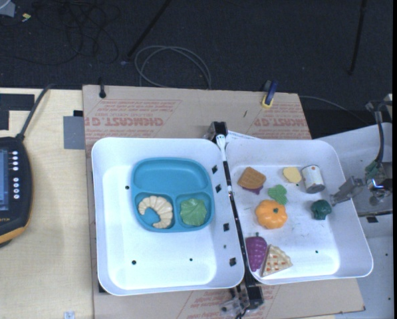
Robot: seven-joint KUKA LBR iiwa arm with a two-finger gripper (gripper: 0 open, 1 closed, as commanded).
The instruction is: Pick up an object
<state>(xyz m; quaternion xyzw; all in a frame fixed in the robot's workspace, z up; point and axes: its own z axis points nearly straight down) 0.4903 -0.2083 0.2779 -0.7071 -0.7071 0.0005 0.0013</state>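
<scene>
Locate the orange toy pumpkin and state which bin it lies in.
The orange pumpkin lies near the middle of the right bin, just below the small green piece and above the pizza slice.

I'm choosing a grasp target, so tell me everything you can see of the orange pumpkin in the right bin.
The orange pumpkin is a small, round, ribbed toy, plastic by its sheen, with a short green stem on top. It sits upright on the floor of the right bin, near its middle. A green leafy piece lies just above it, close to or touching it. The purple toy and pizza slice lie below, apart from it. The gripper is off to its right, not touching it.
</scene>
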